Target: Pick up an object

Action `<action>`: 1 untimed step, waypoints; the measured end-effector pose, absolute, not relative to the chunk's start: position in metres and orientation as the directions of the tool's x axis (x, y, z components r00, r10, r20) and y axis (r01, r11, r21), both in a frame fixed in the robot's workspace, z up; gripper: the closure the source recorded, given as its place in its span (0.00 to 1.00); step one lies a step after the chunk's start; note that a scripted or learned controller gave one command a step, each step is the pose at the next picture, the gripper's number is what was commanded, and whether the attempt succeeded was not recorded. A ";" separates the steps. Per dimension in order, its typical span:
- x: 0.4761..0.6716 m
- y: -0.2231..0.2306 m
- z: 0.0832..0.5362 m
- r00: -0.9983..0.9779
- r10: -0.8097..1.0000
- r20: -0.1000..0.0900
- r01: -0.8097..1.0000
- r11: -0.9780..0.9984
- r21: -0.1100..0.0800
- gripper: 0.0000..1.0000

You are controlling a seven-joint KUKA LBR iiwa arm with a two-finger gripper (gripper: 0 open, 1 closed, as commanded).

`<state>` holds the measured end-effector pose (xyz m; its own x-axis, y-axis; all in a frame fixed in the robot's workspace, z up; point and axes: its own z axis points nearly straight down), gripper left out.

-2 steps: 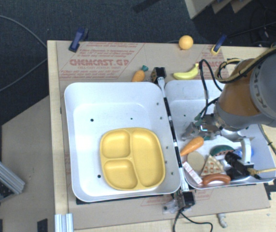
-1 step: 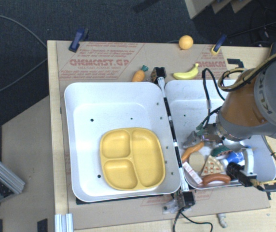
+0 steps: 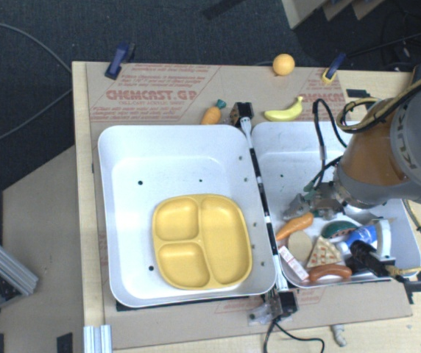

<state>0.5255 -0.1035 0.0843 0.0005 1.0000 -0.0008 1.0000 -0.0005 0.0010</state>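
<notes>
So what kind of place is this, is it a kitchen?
Probably a robot lab, not a kitchen. The food looks like toys: a banana and a carrot. A robot arm reaches over white bins on a bench with cables.

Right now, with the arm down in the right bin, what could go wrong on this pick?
1. The orange toy carrot lies against a crowded heap including a pizza-slice toy and red sausage toy; a grab may catch two or push them aside.
2. The heap hugs the right white bin's near wall, so the hand could strike it.
</notes>
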 end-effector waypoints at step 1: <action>0.529 -0.100 0.084 0.000 1.000 0.000 1.000 0.000 0.001 0.00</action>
